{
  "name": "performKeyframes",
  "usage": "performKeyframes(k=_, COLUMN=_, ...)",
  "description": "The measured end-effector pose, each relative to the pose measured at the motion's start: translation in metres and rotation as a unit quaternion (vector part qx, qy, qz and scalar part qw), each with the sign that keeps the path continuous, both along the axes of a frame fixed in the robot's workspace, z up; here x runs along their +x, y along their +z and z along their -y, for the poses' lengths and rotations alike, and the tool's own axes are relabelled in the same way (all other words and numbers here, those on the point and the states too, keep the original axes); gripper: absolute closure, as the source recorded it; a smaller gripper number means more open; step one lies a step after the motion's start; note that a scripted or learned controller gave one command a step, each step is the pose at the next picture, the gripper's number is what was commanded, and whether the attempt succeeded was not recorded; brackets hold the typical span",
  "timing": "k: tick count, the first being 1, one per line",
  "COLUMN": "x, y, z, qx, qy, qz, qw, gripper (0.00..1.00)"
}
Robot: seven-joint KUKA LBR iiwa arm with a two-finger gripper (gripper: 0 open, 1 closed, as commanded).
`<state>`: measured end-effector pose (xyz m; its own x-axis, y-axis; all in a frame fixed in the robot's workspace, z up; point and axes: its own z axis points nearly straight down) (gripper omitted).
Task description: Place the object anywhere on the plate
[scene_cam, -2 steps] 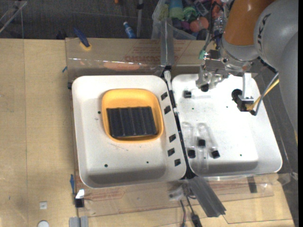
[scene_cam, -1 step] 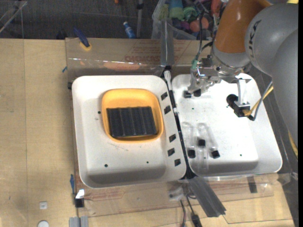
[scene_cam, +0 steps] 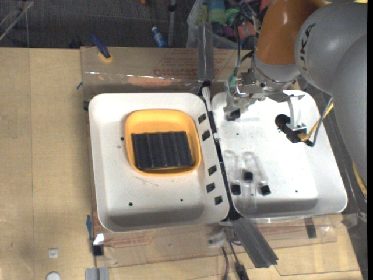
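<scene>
An orange-yellow plate [scene_cam: 135,123] sits in the left bin [scene_cam: 111,203]. A dark ribbed rectangular object [scene_cam: 162,149] lies flat on the plate, covering most of its middle. My gripper [scene_cam: 233,111] hangs over the far left corner of the right bin [scene_cam: 326,185], just right of the divider between the bins. It is well apart from the plate and the ribbed object. Nothing can be seen in it.
Near the right bin's front left lie a few small black pieces [scene_cam: 247,176] around a clear shape. A black and orange part with a yellow cable [scene_cam: 294,132] hangs at the bin's right middle. The grey arm [scene_cam: 332,45] fills the upper right.
</scene>
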<state>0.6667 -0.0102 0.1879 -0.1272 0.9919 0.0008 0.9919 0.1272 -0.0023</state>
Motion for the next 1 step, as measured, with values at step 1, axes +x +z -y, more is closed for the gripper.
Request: performKeyframes(k=1, x=0.0000, y=0.0000, z=0.0000, qx=0.0001, qy=0.000, qz=0.000, qw=1.0000, gripper=0.00)
